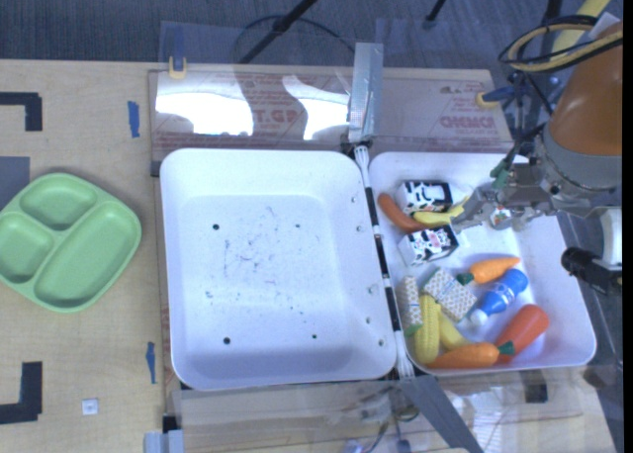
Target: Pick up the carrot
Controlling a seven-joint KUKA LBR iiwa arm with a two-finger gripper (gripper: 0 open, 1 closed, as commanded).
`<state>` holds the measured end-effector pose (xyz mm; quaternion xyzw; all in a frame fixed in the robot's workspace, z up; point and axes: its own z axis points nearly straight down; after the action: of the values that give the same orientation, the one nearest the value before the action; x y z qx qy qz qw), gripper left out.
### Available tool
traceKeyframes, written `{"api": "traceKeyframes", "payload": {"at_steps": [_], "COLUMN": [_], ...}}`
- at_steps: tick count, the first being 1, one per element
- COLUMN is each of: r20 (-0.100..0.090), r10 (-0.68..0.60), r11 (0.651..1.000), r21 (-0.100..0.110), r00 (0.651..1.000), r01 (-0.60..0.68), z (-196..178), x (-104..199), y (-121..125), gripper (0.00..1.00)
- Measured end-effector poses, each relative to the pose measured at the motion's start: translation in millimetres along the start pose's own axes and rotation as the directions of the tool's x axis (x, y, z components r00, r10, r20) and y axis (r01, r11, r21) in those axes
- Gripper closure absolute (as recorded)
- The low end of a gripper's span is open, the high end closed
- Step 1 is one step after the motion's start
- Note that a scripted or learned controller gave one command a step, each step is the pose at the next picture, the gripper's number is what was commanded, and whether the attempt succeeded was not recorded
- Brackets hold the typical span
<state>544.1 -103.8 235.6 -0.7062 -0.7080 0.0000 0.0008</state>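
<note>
Two white bins on the bench; right bin (579, 337) holds the toys. Gripper (487, 206) hovers low over that bin's upper part, beside the black-and-white cartons (427, 193); cannot tell its opening. Carrot (492, 269) lies mid-bin, green top leftward, just above the blue bottle (497, 297), apart from the gripper.

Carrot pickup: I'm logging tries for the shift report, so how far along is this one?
Nothing looks done yet. A small carrot lies in the right bin, with a longer one against its front wall; neither is lifted. In hand: the hand is over the bin's rear part by the banana and cow-print blocks, apart from both carrots. Left: reaching a carrot, gripping it and lifting it.
</note>
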Motion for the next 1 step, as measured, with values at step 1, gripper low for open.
{"api": "traceKeyframes", "payload": {"at_steps": [1], "r20": [0.001], "r10": [0.013], "r11": [1.0], "r21": [0.0], "r00": [1.0], "r01": [-0.013], "z": [73.8], "x": [-49.9], "y": [22.5], "gripper": [0.0]}}
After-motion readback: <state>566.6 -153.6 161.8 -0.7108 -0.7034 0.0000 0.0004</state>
